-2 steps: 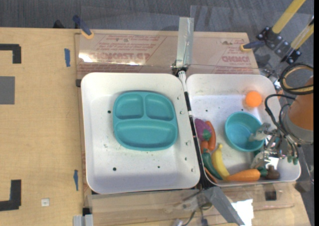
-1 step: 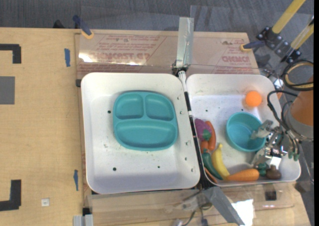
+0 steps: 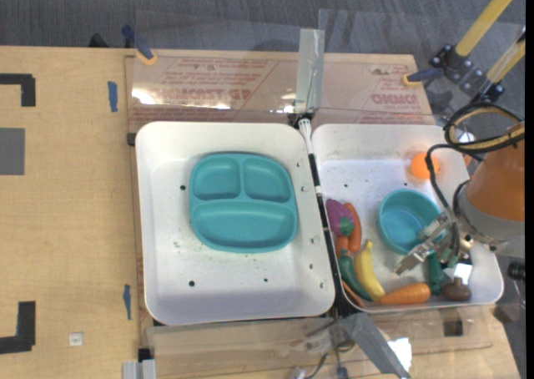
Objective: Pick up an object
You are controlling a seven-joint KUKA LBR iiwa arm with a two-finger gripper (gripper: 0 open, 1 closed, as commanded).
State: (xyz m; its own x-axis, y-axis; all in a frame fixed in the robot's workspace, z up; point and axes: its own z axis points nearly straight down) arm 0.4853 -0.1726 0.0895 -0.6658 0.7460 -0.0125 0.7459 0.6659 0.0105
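Metal gripper (image 3: 430, 245) hung low in the right bin (image 3: 367, 152), finger state unclear, nothing visibly held; carrot (image 3: 405, 293) just below it, lift pending.

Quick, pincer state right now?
Pincer: low in the right bin beside the teal bowl; open or closed cannot be told.

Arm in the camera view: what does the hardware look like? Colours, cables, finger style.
The arm enters from the view's right: a broad orange band sits above a grey wrist section. Black cables loop over it near the top. The gripper is small, with slim metallic grey fingers and some dark and white parts at its base. No readable markings at this size.
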